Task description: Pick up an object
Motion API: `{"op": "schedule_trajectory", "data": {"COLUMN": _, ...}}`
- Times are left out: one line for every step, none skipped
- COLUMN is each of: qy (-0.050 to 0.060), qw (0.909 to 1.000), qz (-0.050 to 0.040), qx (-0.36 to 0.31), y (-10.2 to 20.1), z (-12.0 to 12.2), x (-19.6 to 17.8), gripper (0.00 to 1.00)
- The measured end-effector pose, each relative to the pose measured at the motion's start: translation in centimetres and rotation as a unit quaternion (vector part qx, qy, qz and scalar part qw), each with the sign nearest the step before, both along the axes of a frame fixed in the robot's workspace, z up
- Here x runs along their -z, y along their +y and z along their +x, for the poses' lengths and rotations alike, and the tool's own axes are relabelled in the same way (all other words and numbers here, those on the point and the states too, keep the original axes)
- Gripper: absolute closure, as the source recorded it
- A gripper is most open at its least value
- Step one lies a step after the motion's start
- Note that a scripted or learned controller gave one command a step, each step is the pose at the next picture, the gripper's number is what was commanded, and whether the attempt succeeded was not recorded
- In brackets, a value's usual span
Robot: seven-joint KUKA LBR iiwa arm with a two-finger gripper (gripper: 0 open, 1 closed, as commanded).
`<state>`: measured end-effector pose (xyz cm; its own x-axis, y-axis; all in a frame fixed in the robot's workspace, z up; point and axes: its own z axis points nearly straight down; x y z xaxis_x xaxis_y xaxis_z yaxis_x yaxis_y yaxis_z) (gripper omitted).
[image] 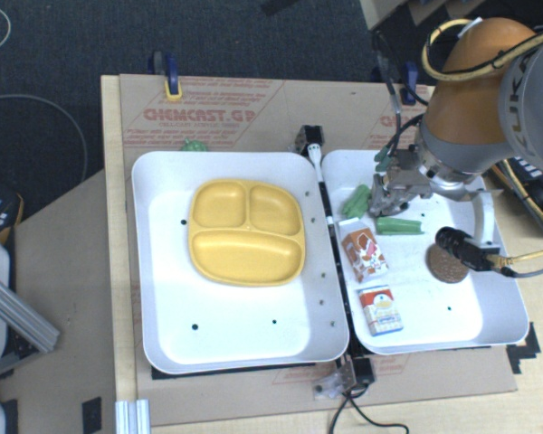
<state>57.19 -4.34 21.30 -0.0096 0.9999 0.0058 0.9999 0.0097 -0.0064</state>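
Green objects (385,217) lie in the right bin (489,328), partly hidden under the gripper (386,197), whose grasp I cannot tell. Nearby lie two small packets (364,250) and a brown disc (446,266). A yellow tray (246,231) fills the left bin (163,269).

Green pieces (391,225) (flat-lying) in right bin (489,333), near its back
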Motion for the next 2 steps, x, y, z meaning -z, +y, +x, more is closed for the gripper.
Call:
{"op": "schedule_trajectory", "data": {"qy": -0.002, "qw": 1.0000, "qz": -0.0026, "qx": 0.005, "y": -0.7, "z": 0.1, "x": -0.2, "gripper": 0.00}}
{"op": "schedule_trajectory", "data": {"qy": 0.001, "qw": 1.0000, "qz": -0.0012, "qx": 0.003, "y": 3.8, "z": -4.2, "x": 3.0, "gripper": 0.00}}
